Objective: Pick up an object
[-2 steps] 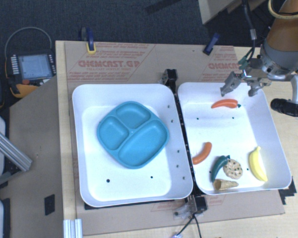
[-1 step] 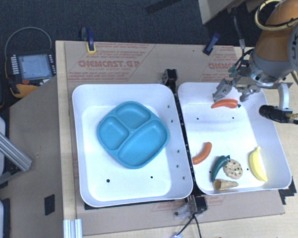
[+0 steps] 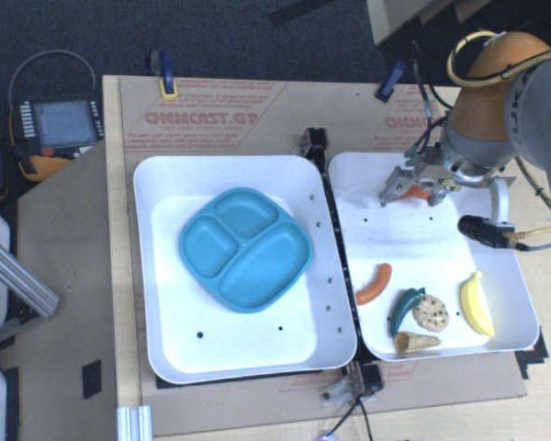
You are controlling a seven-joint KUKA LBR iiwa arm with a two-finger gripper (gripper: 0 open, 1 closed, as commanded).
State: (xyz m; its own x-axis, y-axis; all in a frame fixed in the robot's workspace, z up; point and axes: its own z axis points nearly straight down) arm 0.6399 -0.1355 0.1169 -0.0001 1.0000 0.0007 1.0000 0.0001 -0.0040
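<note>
With toys clustered lower right, tool [image 3: 406, 187] hangs over right bin [image 3: 367, 177], upper area; finger spread unclear.

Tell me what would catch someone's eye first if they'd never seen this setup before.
The bright blue divided plate in the middle of the left bin stands out most. In the right bin, toy food clusters near the front: a sausage, a banana, a cookie. The gripper hangs over that bin's far end.

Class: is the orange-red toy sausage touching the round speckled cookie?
Apart. Camera view shows bare white bin floor between the sausage and the cookie.
</note>
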